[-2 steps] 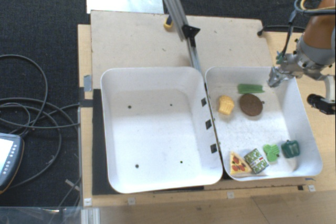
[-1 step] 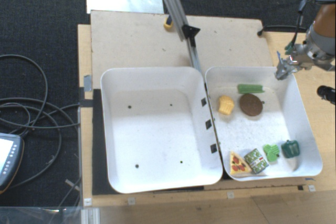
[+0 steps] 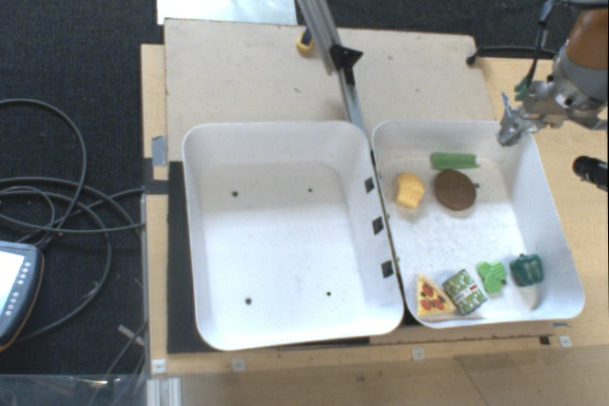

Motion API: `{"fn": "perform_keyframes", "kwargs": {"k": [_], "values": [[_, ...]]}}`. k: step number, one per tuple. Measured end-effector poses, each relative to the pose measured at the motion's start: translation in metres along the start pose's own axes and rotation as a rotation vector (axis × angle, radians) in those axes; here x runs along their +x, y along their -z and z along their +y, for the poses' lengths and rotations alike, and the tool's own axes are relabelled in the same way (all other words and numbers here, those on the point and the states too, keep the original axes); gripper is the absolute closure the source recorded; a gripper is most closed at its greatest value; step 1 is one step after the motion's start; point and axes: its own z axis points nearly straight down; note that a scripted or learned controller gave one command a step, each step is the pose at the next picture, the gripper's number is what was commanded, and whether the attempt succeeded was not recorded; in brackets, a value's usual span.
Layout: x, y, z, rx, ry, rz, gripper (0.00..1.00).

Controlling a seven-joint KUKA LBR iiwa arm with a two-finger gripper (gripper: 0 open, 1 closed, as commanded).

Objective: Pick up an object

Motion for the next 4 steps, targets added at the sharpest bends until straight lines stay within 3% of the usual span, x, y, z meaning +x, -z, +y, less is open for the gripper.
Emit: {"fn": "perform_keyframes", "kwargs": {"k": [3,4], "values": [[0.168,0.007,0.008,0.0,0.009,0.004,1.0],[0.214,0.009,-0.003,0.004,0.007,0.004,1.0]]}}
